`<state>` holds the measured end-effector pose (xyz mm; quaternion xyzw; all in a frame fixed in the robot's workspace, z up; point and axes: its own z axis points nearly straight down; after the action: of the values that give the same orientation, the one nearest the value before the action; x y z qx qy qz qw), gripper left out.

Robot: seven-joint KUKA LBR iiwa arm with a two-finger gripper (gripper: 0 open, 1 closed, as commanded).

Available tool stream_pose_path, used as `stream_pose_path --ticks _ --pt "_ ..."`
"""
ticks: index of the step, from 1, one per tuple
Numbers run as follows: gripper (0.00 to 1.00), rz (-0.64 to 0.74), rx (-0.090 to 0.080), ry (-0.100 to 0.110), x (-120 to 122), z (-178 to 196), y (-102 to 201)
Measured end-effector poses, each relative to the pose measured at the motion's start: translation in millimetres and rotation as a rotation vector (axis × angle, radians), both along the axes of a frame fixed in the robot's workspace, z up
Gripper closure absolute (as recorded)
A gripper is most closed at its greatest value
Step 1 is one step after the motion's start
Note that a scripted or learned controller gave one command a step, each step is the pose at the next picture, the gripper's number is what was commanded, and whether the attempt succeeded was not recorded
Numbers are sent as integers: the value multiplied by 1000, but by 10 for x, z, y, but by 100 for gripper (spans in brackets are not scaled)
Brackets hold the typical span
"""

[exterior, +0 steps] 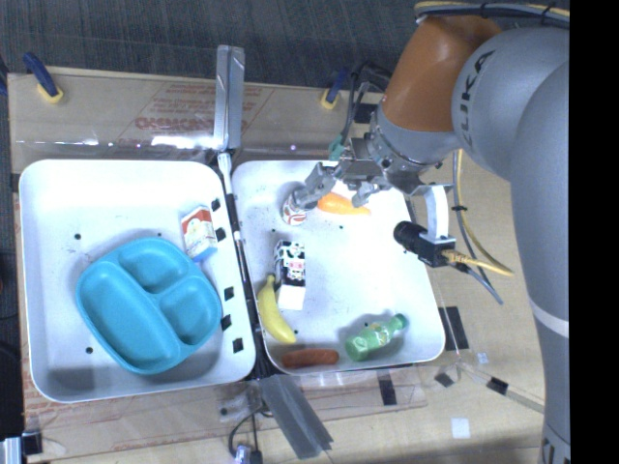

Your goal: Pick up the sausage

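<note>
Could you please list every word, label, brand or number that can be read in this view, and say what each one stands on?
"KUKA": dark letters on the grey robot arm's casing, seen at a slant, partly cut off.
Faint red print on the brown cardboard sheet behind the bins: too blurred to read.
Small red-and-white carton: print too small to read.
Black-and-white cow-pattern carton: no legible text.
Green plastic bottle: label unreadable.

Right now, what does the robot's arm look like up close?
The arm is fat, round and shiny grey, with a big orange band above the wrist and dark letters on its side. Its gripper has silvery metal fingers. Thin yellow and dark cables hang beside it.
</note>
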<state>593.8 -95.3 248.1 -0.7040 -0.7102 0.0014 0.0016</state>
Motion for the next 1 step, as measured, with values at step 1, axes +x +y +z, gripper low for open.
stream_pose_path --ticks 1 --pt "0 214 1 -1 -429 -1095 -451"
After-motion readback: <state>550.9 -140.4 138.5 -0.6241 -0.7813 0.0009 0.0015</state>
